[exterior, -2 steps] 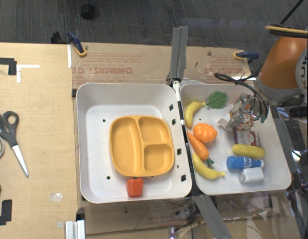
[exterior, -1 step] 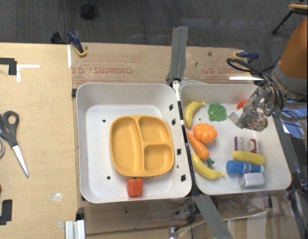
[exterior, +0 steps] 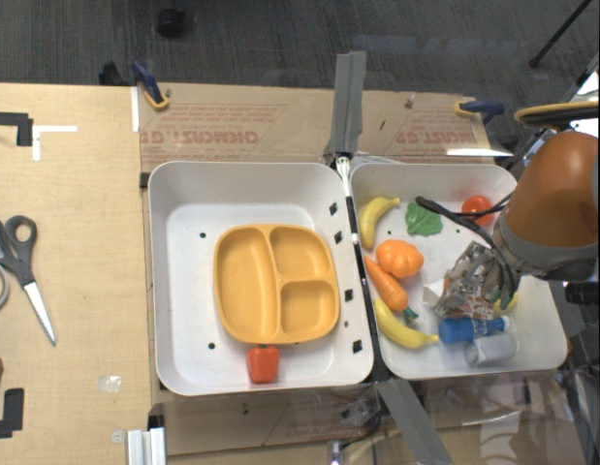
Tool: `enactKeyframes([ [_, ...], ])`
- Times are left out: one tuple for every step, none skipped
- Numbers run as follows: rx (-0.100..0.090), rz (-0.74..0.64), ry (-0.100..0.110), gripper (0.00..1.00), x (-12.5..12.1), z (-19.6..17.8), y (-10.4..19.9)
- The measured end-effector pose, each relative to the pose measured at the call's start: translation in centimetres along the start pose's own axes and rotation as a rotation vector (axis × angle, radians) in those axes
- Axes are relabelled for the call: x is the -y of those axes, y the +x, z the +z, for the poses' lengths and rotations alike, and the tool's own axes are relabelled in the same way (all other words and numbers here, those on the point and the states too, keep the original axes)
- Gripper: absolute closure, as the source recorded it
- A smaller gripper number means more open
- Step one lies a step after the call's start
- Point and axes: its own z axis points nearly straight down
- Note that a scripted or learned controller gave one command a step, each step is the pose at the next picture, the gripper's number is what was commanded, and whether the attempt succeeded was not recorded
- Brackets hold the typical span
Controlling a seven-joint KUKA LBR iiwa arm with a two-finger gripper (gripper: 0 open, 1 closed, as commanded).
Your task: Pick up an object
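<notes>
Below the fingers (exterior: pixel 471 294), grip unclear, possibly a blue bottle (exterior: pixel 470 329), lying flat, grey cap.

We see two white bins side by side on the table (exterior: pixel 77 260). In the left bin (exterior: pixel 173 289) lies a yellow divided plate (exterior: pixel 276 284), and a small red pepper (exterior: pixel 264 363) sits just beside the plate's near edge. The right bin (exterior: pixel 542 352) holds a banana (exterior: pixel 374 216), a green leafy piece (exterior: pixel 424 221), a tomato (exterior: pixel 476 205), a small orange pumpkin (exterior: pixel 398 258), a carrot (exterior: pixel 387 283) touching it, a second banana (exterior: pixel 401 329), and a blue bottle (exterior: pixel 471 329). The arm (exterior: pixel 559 206) reaches over this bin, its gripper (exterior: pixel 474 284) low above the bottle. Scissors (exterior: pixel 26 269) lie on the table, well apart.
</notes>
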Motion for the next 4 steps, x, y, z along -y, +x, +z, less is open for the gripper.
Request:
enactKeyframes([
  [-0.001, 0.081, 0.001, 1.0, -2.4, -12.4, 5.7],
  [-0.003, 0.127, 0.003, 1.0, -8.2, -13.5, 4.0],
  [-0.002, 0.187, 0.003, 1.0, -14.5, -15.5, 2.0],
  [-0.005, 0.437, 0.005, 1.0, -11.0, -9.0, 10.6],
])
